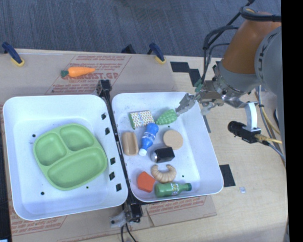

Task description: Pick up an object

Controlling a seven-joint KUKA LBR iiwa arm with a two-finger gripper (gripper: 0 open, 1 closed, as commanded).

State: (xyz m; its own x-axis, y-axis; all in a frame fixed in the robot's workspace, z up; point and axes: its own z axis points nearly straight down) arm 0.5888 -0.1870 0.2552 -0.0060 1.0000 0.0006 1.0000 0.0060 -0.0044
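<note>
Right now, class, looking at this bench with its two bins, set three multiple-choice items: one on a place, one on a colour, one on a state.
1. Where does the toy carrot lie?
A. in the left bin
B. on the cardboard behind the bins
C. in the right bin

2. What colour is the divided plate?
A. green
B. red
C. blue

3. How does the green bottle sit?
A. upright
B. on its side
C. on the divided plate

Answers: 1 B, it rests on the cardboard beyond the left bin; 2 A, all of it is light green; 3 B, it lies lengthwise along the right bin's near wall.
</note>
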